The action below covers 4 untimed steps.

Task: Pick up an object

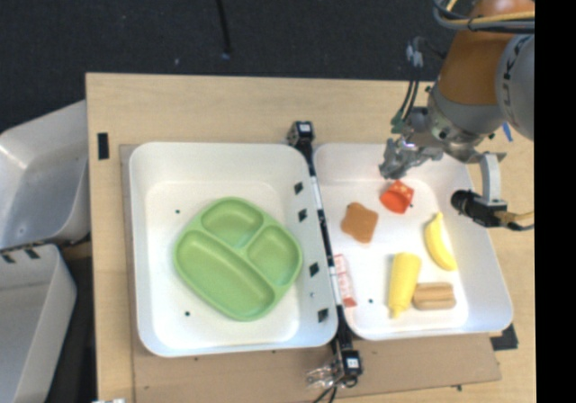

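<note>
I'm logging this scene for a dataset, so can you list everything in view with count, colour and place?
Bins: two, white, side by side on the bench.
Divided plate: one, green, left bin.
Red object: one, right bin, just below the gripper.
Toast-like piece: one, brown, right bin, near the divider.
Banana: one, yellow, right bin.
Yellow bottle-like item: one, right bin, front.
Tan block: one, beside the yellow item.
Bench: one, light wood.
Arm: one, grey and orange, from the right.
Gripper: one, over the right bin.
</note>
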### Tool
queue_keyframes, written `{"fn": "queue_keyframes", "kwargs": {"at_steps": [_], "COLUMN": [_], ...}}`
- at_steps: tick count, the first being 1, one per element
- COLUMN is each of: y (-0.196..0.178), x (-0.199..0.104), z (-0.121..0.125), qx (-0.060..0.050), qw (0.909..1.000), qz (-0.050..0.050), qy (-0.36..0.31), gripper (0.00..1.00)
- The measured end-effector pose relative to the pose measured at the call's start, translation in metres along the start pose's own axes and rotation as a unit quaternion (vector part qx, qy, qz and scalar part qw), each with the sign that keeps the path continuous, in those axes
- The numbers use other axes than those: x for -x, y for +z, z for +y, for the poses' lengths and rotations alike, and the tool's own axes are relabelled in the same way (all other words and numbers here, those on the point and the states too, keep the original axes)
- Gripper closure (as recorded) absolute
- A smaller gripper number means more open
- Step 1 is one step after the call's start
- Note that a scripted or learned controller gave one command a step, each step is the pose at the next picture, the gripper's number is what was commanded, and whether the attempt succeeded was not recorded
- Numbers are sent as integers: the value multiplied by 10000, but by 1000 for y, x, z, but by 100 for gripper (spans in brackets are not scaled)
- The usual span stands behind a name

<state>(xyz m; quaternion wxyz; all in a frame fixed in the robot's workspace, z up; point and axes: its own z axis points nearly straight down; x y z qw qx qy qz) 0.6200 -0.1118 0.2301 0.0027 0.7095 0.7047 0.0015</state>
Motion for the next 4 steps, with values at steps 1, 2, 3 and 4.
{"fn": "queue_keyframes", "kwargs": {"at_steps": [1, 2, 3, 4], "y": [-25, -30, -33, -28], "x": [1, -46, -91, -152], "z": [1, 9, 12, 10], "qx": [-8, -21, -20, -30], "qw": [10000, 10000, 10000, 10000], "qz": [3, 10, 4, 12], "qy": [-24, -61, -59, -68], "gripper": [100, 100, 100, 100]}}
